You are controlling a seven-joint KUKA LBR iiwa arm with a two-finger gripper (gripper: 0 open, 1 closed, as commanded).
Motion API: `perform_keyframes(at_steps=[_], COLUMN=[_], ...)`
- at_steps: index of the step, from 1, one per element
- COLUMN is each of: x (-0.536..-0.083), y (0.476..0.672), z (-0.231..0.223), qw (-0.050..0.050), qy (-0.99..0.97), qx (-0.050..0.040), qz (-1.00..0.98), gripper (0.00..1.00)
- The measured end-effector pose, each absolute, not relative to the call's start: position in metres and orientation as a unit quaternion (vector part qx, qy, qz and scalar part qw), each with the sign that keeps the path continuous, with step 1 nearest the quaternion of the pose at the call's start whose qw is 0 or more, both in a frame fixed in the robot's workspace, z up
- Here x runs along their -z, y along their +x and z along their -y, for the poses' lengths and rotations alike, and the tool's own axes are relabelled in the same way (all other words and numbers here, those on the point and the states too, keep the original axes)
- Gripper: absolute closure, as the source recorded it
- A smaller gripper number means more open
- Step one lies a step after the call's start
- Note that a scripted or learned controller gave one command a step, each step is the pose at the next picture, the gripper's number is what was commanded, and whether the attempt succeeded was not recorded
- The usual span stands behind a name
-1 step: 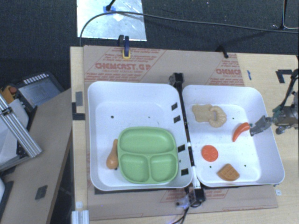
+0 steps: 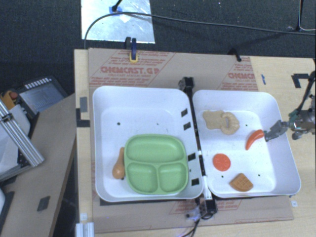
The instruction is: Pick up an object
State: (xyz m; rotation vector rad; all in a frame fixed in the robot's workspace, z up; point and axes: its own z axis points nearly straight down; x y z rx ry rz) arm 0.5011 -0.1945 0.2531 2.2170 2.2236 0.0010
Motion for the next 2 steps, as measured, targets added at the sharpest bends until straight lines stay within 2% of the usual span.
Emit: perform_keyframes(at_steps=[2], x=[-0.128], y=[0.498], z=[0.193], qw=[-0.001], qy=[0.707], qx=[0.0004], qz=[-0.707], gripper=[0.0])
